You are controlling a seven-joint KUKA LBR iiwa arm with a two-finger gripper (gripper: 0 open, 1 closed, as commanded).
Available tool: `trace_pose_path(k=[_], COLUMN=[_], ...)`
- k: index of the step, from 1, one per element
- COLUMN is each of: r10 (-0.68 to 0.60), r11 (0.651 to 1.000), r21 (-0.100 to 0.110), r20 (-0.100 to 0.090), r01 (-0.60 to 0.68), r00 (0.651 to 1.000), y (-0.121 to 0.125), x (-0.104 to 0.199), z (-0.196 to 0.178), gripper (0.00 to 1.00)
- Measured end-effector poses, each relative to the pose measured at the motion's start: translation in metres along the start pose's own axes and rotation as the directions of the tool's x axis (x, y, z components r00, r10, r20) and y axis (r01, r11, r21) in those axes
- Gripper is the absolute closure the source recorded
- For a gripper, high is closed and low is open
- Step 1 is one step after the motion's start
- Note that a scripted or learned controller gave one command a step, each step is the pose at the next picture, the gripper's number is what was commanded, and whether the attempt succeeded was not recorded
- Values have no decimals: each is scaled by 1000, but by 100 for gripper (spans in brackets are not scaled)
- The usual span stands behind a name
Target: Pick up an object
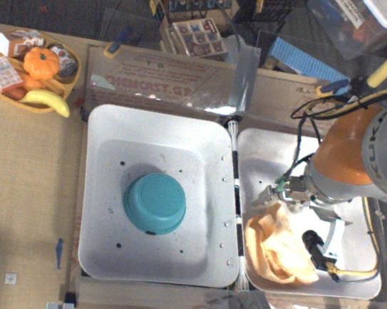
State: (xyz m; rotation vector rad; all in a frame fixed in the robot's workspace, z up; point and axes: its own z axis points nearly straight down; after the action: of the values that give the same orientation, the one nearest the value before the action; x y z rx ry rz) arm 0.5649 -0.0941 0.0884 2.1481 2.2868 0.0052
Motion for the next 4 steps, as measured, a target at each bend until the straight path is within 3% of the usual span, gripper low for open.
trace_pose_path(k=[1, 2, 3, 4], r10=[5, 4, 9, -132], r11=[1000, 1000, 1000, 991], r21=[-6, -6, -9, 2], r20=[0, 0, 2, 1], r01=[-5, -4, -9, 132], r00=[1000, 1000, 1000, 991], y=[1, 1, 2, 47], x=[-1, -1, -4, 18], z=[-11, -11, -22, -148], gripper=[100, 0, 100, 100])
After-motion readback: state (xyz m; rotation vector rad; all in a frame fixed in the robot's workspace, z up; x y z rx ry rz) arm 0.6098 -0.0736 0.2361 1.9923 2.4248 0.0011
